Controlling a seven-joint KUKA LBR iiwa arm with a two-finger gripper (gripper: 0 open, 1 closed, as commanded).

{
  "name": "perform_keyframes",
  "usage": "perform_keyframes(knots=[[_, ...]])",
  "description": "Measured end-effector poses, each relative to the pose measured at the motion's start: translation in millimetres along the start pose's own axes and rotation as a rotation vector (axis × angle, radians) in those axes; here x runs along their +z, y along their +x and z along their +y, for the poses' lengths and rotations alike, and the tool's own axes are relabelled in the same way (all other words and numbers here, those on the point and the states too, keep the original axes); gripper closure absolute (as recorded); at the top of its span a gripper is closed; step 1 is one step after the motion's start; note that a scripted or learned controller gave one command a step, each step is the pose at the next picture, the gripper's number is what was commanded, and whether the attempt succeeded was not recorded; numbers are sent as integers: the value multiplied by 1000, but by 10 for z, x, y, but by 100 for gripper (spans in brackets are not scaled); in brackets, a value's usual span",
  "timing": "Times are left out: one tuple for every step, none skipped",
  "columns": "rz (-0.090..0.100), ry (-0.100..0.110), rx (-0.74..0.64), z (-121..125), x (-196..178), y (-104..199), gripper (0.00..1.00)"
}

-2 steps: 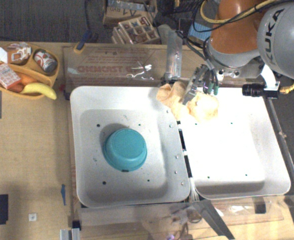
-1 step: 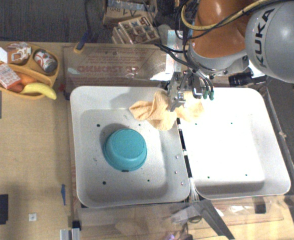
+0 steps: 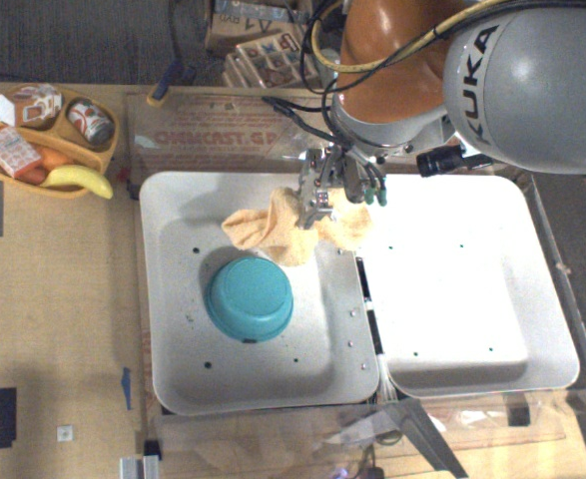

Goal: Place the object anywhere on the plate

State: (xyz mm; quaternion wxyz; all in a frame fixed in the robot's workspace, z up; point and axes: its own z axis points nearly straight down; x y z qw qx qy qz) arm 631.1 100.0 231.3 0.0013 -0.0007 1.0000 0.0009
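From my console the biggest thing I see is the arm (image 3: 492, 68), grey with its orange band, reaching in from the right across the top of the bench. Under it sit the two white bins: the right bin (image 3: 472, 297) with nothing resting on its floor, and the left bin (image 3: 173, 357) with the work items in it.

In the left bin, toward its lower middle, I see the teal plate (image 3: 251, 298), round, lying flat on the bin floor. Just above and to the right of it lies a pale yellow cloth (image 3: 273, 230), crumpled, spreading toward the bin's upper right edge and lapping over the divide between the bins. The cloth's lower fold is just beside the plate's upper rim; I cannot tell whether they touch.

The gripper (image 3: 320, 208) hangs right over the cloth's upper part, its fingers pointing down into the folds. I see a bunch of the cloth gathered up between the fingers, so I read it as pinching the cloth.

At the far left on the bench sits a small tray of toy food (image 3: 43, 143) with a banana.
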Motion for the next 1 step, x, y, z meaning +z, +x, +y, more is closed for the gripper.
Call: perform_keyframes(knots=[[-1,0,0,-2,-6,-2,0]])
